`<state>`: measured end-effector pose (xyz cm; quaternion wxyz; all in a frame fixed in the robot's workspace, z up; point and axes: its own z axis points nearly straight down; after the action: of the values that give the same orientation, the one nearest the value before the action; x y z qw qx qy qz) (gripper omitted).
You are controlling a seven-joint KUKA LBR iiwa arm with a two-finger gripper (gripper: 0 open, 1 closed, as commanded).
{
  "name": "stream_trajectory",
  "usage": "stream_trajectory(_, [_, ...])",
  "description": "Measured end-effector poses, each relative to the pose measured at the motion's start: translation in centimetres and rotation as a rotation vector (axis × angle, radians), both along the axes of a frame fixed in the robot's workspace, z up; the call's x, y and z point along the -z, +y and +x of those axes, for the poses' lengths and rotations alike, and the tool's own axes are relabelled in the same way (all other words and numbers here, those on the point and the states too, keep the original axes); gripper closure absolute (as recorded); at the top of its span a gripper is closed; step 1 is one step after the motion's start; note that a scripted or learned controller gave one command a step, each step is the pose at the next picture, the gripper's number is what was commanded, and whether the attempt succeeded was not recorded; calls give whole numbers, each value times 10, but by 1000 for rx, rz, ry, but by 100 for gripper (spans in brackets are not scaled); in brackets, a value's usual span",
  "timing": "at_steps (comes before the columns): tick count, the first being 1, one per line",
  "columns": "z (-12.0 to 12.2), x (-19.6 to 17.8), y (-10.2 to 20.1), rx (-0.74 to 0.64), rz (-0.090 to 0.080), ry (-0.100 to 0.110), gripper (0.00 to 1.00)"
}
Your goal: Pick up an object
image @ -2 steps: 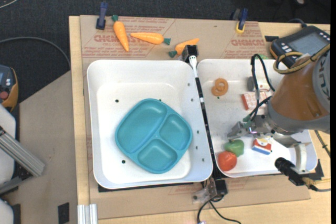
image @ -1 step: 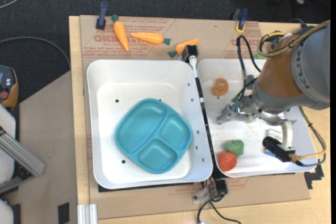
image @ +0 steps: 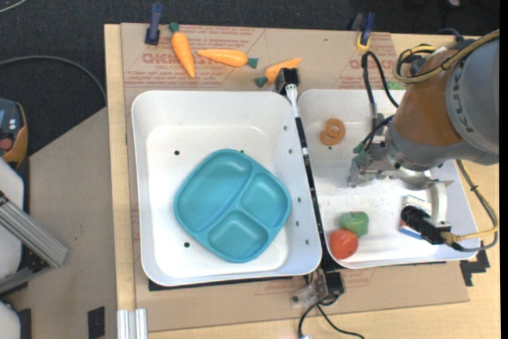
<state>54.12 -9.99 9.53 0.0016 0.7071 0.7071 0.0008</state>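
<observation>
My gripper (image: pixel 363 168) hangs low over the middle of the right bin (image: pixel 349 258), under the grey and orange wrist. An orange ring (image: pixel 332 131) lies to its upper left, apart from it. Near the bin's front edge a red round piece (image: pixel 343 244) rests against a green piece (image: pixel 355 221), both below and a little left of the gripper. Nothing shows in the gripper's grasp. The left bin (image: pixel 151 171) holds a teal divided plate (image: pixel 232 205).
Three toy carrots (image: pixel 183 52) (image: pixel 225 57) (image: pixel 279 69) lie on the bench behind the bins. A black-headed tool (image: pixel 289 78) with a pale handle runs along the wall between the bins. Blue clamps (image: pixel 153 24) (image: pixel 366 28) sit at the bench's back edge.
</observation>
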Motion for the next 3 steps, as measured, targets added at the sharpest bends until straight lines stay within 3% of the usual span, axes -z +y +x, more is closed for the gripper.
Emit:
stream_trajectory(1, [55,-102,19,-5,-1,-12,100])
stream_trajectory(2, [92,-171,-98,8,-10,-9,100])
stream_trajectory(3, [54,-369,-67,-3,-5,-18,100])
